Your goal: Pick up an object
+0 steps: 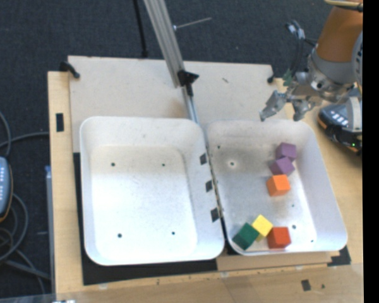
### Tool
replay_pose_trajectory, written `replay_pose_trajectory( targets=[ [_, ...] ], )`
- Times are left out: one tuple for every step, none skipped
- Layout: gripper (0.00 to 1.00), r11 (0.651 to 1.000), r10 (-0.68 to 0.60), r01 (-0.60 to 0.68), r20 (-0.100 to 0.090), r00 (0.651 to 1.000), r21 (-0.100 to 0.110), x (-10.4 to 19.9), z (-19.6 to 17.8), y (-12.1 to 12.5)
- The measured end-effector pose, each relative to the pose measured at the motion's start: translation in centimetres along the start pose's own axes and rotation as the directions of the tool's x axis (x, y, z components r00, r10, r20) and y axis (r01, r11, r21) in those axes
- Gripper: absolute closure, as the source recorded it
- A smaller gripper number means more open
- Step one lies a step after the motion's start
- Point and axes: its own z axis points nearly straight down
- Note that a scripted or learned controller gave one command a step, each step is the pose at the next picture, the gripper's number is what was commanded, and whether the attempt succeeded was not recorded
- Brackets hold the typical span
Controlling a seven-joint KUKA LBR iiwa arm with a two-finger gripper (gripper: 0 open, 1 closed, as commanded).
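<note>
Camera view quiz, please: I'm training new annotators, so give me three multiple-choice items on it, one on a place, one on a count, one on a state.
1. Where do the blocks lie?
A. In the left bin
B. In the right bin
C. On the bare bench

2. How many purple blocks are there?
A. One
B. Two
C. Four

3. How does the gripper stand to the blocks?
A. Up beyond the right bin's far edge, apart from all of them
B. Pressed on the yellow block
C. Low in the left bin

Key:
1 B, as all six sit in the right bin, none in the left bin.
2 B, by the purple blocks above the orange block.
3 A, since the gripper hangs far from the yellow block.
</note>
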Motion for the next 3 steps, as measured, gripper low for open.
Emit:
replay_pose_trajectory(
  targets=[
    [0.0,1.0,0.005,-0.005,0.008,1.0,-0.024,-3.7,12.7,-3.5],
    [0.0,1.0,0.004,-0.004,0.011,1.0,-0.027,-4.3,13.3,-4.5],
    [0.0,1.0,0.005,-0.004,0.009,1.0,-0.027,-4.3,13.3,-4.6]
  ],
)
